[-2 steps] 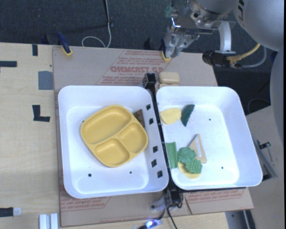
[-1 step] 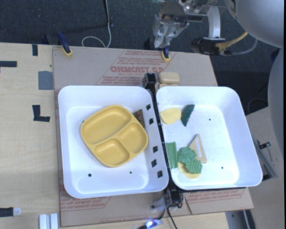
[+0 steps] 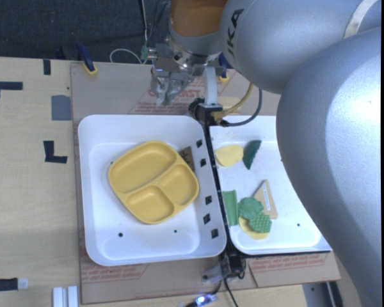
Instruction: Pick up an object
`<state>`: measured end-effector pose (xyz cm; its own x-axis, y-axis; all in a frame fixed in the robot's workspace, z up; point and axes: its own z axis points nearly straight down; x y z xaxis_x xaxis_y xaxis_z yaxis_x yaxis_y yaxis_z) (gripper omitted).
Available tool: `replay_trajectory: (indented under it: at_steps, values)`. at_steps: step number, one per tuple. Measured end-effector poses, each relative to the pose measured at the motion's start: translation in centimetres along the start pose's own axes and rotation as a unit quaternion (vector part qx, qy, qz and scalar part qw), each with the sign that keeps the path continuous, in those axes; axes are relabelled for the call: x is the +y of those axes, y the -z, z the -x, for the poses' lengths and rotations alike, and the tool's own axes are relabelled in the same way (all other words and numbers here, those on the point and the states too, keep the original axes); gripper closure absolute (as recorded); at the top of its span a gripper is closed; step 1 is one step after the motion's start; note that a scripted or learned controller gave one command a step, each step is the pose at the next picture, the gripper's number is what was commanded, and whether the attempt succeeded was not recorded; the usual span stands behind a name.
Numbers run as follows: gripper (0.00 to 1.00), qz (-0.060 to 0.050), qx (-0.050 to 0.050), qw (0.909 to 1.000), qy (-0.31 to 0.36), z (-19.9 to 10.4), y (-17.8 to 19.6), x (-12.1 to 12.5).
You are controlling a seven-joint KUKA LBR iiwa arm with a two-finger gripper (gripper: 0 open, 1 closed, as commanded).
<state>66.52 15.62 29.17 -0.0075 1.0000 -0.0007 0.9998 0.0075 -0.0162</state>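
Observation:
My gripper [image 3: 166, 93] hangs above the back edge of the left bin [image 3: 96, 235], over the cardboard behind it. Nothing shows between its fingers. A yellow divided plate [image 3: 153, 181] lies in the left bin, well in front of the gripper. A small brown piece [image 3: 186, 155] sits by the plate's right rim. In the right bin [image 3: 301, 232] lie a pale yellow disc [image 3: 229, 155], a dark green piece [image 3: 251, 153], a green strip [image 3: 230, 207], a green leafy piece [image 3: 250, 206], a tan wedge [image 3: 267, 198] and a green waffle-textured piece on a yellow one [image 3: 258, 224].
The grey arm fills the upper right and covers the right bin's far right side. A black divider [image 3: 207, 171] with clips runs between the bins. Cables trail behind the gripper. Black marks lie on the wooden bench at the left.

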Motion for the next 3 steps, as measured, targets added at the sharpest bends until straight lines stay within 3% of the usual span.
replay_trajectory:
  at_steps: [1, 2, 3]
  values:
    - [1.00, 0.010, 0.001, 0.9999, -0.004, 4.3, 8.1, -5.4]
    - [1.00, 0.011, 0.000, 0.9999, -0.006, 10.1, 13.5, -5.5]
    - [1.00, 0.008, 0.000, 1.0000, -0.003, 9.7, 14.1, -5.5]
